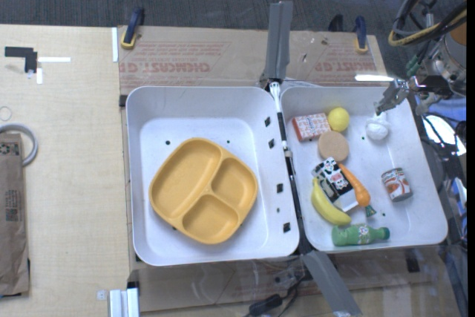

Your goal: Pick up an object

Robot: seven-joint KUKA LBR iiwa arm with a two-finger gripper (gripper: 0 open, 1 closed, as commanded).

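Observation:
The right bin (423,159) holds several small items. A red and white box (310,126), a yellow lemon (338,119) and a brown round disc (333,146) lie near its back left. A white lump (377,131) sits at the back right, just below my gripper (392,96), which hangs over the bin's far right corner with nothing visibly in it. A small can (396,184) stands at the right. A black and white carton (334,180), an orange carrot (356,188), a banana (327,206) and a green bottle (359,234) crowd the front.
The left bin (141,159) contains a yellow divided plate (204,191). A grey divider bar (278,44) rises between the bins at the back. Cables and arm hardware (434,26) fill the right side. A brown paper bag (11,211) lies at the far left.

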